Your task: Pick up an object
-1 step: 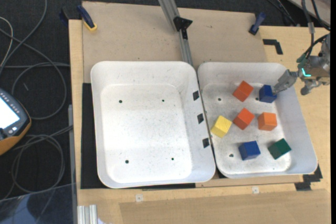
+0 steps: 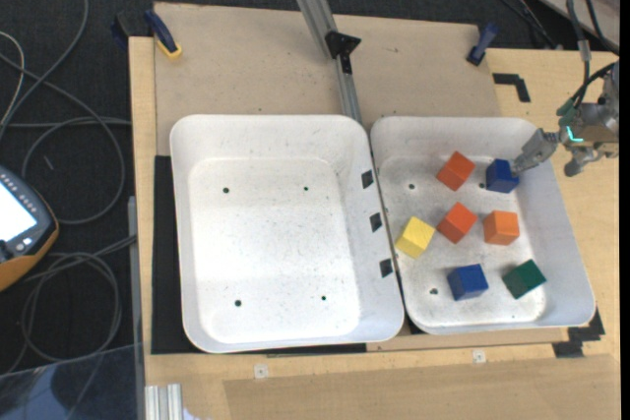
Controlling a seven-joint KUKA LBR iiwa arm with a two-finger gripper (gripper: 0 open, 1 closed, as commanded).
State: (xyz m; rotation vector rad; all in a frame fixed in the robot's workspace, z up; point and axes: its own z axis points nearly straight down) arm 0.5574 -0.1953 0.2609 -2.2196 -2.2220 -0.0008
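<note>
Fingers [image 2: 536,150] of the gripper [image 2: 532,155] reach down at a slant from the right, and I cannot tell if they are open or closed, because they look like one grey piece from this angle. Their tip ends just beside the small dark blue cube [image 2: 501,176], on its upper right side, maybe touching it. Nothing is seen between the fingers, so I judge that no object is held now.

This blue cube lies near the right wall of the right white plastic bin [image 2: 571,251], in its upper part. It sits down and left from the fingertip. It has no long axis, as all its sides are equal.

Around it are other small blocks: an orange cube [image 2: 454,170] to the left, a second orange cube [image 2: 457,221] and a third orange cube [image 2: 501,227] below, a yellow cube [image 2: 415,237], a brighter blue cube [image 2: 468,281] and a dark green cube [image 2: 524,278] near the bottom. The left white bin [image 2: 197,152] is next to this one.

The arm enters over the right rim, with the wrist [image 2: 591,123] outside the bin and higher than the fingers, so the tool points left and down.
</note>
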